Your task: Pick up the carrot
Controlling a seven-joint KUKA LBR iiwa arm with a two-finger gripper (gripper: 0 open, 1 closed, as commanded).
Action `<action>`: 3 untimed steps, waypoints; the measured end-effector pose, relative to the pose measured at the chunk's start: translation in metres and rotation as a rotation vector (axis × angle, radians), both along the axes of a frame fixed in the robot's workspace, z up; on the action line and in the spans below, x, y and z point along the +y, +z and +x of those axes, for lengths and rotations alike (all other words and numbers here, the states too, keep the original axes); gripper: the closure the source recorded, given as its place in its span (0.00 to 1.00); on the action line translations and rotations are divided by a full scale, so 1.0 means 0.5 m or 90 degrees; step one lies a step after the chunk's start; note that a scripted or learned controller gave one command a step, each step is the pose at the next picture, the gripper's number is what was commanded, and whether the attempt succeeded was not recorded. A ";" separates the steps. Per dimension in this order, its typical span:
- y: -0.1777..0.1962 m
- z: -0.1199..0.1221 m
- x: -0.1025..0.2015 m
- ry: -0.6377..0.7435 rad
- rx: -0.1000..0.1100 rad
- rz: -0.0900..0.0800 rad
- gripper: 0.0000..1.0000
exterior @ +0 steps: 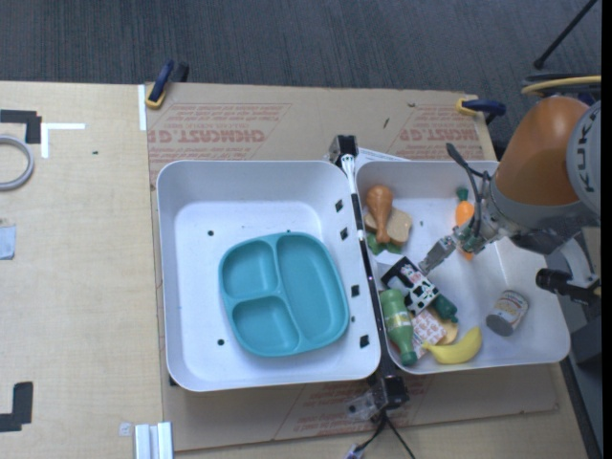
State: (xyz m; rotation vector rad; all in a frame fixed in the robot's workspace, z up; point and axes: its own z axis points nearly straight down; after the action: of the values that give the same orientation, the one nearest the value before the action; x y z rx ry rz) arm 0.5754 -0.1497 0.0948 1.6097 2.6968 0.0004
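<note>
Nearest the cam is a black clip [382,393] w/ cables, at the near edge where the two bins meet, well below and left of my gripper [457,247] in the view.

Far off to the gripper's left, at the bench edge, lies a pale ring [13,162]. Closer in is the left white bin [182,256], w/ a teal divided plate [283,293] in the middle of it, well apart from me.

Next comes the right white bin [535,347], where my gripper hangs. Up-left of the gripper are a drumstick [380,204] and a bread slice [396,227], touching each other. Down-left, a black-and-white toy [413,285] sits near, w/ a green bottle [396,321] beside it along the bin's left wall. A banana [456,347] lies below the gripper, near the front wall.

The carrot [465,214], orange w/ a green top, is just above the gripper, right by its tip; can't tell if it's touching or gripped. Can't tell if the gripper is wide or narrow either, too small and cluttered there.

Down-right of the gripper a small can [507,312] lies on its side, apart from the rest.
</note>
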 end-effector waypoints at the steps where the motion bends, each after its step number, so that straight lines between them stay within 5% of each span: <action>1: -0.004 0.071 -0.036 -0.112 -0.001 0.000 0.00; 2: -0.003 -0.017 -0.133 -0.174 0.004 0.007 0.00; 3: 0.016 -0.017 -0.141 -0.177 -0.001 0.001 1.00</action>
State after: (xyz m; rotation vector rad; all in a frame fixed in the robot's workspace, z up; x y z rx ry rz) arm 0.5670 -0.2202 0.1027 1.9680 2.4479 0.0036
